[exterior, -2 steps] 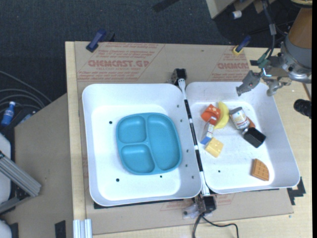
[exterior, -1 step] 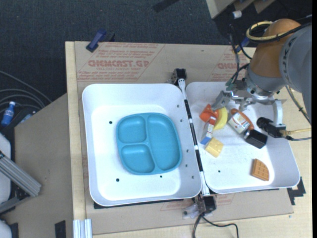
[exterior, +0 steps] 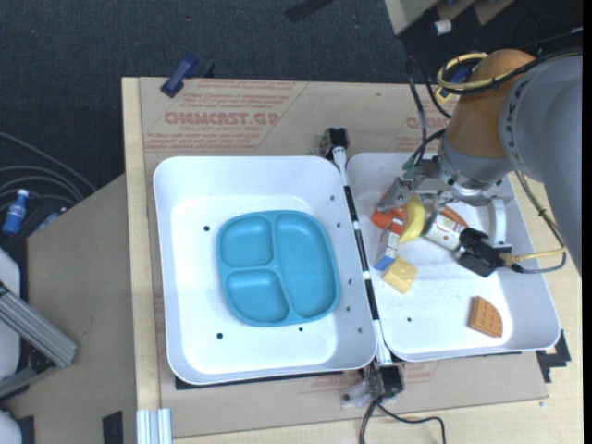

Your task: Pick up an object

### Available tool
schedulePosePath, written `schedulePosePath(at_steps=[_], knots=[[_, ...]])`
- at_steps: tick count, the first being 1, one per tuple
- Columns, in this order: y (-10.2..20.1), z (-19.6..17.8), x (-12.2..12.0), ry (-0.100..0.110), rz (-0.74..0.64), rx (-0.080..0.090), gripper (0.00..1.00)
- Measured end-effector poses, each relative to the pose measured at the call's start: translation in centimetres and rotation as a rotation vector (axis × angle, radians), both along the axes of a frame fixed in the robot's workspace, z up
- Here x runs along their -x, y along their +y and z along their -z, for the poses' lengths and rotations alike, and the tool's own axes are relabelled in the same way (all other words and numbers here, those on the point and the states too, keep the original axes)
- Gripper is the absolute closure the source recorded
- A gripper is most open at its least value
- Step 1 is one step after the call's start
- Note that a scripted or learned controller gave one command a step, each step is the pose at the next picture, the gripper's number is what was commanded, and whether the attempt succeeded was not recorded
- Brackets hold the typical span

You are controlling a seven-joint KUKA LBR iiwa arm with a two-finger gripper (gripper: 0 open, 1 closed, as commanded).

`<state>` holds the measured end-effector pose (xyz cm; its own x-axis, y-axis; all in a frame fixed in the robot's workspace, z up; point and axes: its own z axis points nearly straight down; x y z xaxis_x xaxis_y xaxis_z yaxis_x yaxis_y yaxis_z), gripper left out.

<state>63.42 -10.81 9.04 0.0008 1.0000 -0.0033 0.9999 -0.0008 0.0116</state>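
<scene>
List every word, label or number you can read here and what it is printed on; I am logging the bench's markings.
"CHEMCAST G.P": red print on the brown board under the bins, above the left bin.
More red print shows on the board above the right bin and along the board's near edge, too cut off or small to read.
The blue plate and the items in the right bin carry no text I can read.

Even, bright overhead light, no hard shadows. White bins: left bin (exterior: 176,276) and right bin (exterior: 527,326) run close to overexposed, with soft grey shading along the inner walls. Blue divided plate (exterior: 277,266) shows faint sheen, no glare. Far dark carpet (exterior: 111,26) is dim and grainy. Arm (exterior: 532,100) at right looks soft, slightly blurred. Overall resolution is low and small items lack crisp edges.
</scene>
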Motion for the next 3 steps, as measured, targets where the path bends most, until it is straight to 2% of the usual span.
schedulePosePath(at_steps=[1,2,3], knots=[[0.0,-1.1,-0.1,-0.004,0.0,0.0,1.0],[4.8,-9.5,6.0,0.013,-0.002,-0.005,1.0],[9.2,-15.4,9.3,0.011,-0.002,-0.004,1.0]])
